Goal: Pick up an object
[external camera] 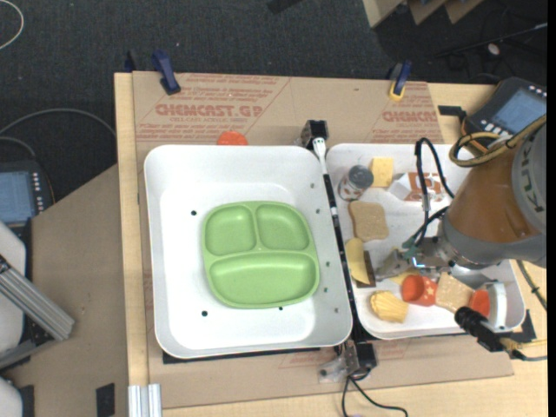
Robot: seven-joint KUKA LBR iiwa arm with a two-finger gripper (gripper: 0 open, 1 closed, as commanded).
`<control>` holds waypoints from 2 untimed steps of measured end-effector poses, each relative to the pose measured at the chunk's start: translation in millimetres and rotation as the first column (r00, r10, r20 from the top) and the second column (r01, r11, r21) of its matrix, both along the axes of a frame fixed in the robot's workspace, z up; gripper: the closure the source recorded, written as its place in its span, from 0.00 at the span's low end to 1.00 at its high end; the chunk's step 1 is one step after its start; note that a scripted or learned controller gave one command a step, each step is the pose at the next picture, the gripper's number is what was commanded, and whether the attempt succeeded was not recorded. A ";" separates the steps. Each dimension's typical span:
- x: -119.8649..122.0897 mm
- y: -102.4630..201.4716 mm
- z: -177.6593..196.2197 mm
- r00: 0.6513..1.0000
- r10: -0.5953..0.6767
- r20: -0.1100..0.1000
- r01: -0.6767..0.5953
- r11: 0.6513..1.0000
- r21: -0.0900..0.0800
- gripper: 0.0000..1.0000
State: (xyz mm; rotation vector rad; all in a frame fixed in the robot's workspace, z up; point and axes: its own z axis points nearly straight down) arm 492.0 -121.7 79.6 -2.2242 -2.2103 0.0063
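We cannot tell how the gripper (415, 265) stands; the arm (491, 207) covers it. The right bin (382, 327) is partly hidden under this arm. Just below the jaws, 1 red object (419, 290) is too blurred to identify.

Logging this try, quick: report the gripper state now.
Gripper: cannot be told; it sits low in the right bin by the red piece.

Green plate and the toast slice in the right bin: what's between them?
In the camera view, bare white bin floor beside the green plate, then the two bins' adjoining rims, then the toast slice.
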 end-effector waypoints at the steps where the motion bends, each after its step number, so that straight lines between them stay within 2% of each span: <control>1: 80.4 -92.0 16.8 1.000 0.003 0.015 -0.003 1.000 -0.008 0.00; 2: 159.1 -74.6 6.3 1.000 0.016 -0.024 -0.016 1.000 0.000 0.00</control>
